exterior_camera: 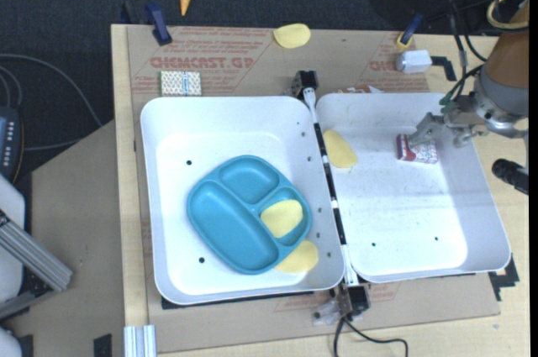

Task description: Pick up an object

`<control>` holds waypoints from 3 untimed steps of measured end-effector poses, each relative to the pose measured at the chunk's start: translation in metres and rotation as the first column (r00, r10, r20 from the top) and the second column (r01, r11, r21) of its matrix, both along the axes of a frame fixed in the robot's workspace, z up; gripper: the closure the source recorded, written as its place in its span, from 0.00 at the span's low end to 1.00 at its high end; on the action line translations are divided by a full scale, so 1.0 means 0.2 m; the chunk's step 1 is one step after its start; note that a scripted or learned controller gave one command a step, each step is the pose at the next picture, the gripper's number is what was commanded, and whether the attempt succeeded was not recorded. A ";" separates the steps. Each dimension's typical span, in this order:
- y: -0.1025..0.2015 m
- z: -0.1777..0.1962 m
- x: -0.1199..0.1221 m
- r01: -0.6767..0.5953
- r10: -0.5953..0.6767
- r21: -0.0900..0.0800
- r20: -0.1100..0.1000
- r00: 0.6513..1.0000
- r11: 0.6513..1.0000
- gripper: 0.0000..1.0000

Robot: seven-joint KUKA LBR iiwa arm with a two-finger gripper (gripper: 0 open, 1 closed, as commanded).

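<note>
1. Camera view: the grey arm (504, 78) is reaching in from the right edge of the frame, its orange band showing at the upper right, above the right bin (454, 238).
2. The pincer (430, 130) is hanging over the upper part of the right bin, at that bin's upper right. Its metal fingers are pointing toward the left of the frame.
3. A small red and white packet (417, 149) is lying on the floor of the right bin, right at the pincer's tips. Whether the fingers are closed around it or merely touching it, I cannot tell, and how wide they are standing is not clear either.
4. A yellow piece (339, 149) is resting at the upper left of the right bin, against the divider between the two bins.
5. In the left bin (168, 179), a blue divided plate (235, 217) is sitting near the middle. One yellow piece (282, 217) is lying in the plate's right compartment, and another (298, 258) is lying on the bin floor, touching the plate's lower right rim.
6. On the worktop (126, 263) above the bins, a yellow item (292, 35) is sitting at top centre, a small patterned packet (180, 82) is lying at the upper left, and a blue clamp (156, 23) is gripping the board's upper left edge.
</note>
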State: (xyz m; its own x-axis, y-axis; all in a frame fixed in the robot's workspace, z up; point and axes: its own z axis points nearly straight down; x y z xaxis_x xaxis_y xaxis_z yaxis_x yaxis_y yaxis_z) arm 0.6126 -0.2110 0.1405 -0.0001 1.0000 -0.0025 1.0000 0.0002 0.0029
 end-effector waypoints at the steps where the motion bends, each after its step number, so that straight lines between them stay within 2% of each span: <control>1: 0.17 -0.26 0.13 -0.001 0.001 -0.001 0.005 1.000 1.000 0.00; 2: 0.16 -0.19 0.14 -0.002 0.002 -0.004 0.013 1.000 1.000 1.00; 3: 0.17 -0.14 0.14 -0.003 0.003 -0.006 0.016 1.000 1.000 1.00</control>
State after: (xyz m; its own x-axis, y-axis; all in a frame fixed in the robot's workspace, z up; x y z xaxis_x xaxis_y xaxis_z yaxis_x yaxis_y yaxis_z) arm 0.6414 -0.1779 0.1122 -0.0035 1.0000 -0.0081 0.9998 0.0036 0.0185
